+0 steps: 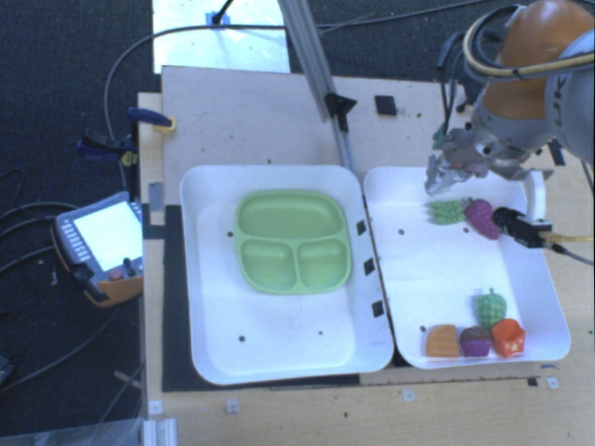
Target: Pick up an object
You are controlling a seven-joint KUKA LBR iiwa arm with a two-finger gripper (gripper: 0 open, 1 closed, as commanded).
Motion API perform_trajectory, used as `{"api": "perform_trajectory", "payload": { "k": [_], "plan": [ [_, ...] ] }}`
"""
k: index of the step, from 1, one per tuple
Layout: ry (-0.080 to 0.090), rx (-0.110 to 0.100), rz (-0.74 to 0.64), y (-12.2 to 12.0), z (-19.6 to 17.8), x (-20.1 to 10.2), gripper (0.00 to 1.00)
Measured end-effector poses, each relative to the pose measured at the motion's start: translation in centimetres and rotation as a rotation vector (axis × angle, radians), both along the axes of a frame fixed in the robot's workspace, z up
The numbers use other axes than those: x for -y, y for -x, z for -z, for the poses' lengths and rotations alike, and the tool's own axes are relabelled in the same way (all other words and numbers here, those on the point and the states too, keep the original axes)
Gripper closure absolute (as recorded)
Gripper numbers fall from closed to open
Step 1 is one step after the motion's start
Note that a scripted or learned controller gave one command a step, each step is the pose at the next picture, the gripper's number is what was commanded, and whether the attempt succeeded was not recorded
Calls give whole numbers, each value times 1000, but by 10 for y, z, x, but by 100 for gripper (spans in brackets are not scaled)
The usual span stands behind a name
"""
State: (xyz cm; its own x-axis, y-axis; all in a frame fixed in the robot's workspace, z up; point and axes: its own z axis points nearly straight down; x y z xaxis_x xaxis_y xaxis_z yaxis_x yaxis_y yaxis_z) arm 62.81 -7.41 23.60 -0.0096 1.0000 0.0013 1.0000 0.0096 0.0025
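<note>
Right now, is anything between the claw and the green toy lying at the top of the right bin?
Nothing visible. The claw hangs just above the green toy, with bare bin floor around it. A purple toy lies against its right side, not in between.

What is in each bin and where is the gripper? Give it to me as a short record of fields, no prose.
left bin: green divided plate, three compartments
right bin: green toy and purple toy near the far edge; orange block, purple piece, red-orange piece and green piece clustered in the near corner
gripper: above the right bin's far edge, just over the green toy
held object: none visible between the fingers
finger state: cannot tell
</note>
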Motion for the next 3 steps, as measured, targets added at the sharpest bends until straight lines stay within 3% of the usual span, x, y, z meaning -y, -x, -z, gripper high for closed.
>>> {"api": "perform_trajectory", "payload": {
  "k": [2,3],
  "plan": [
    [0,-1,0,11,-10,-100,100],
    [0,-2,0,14,6,-150,100]
  ]
}}
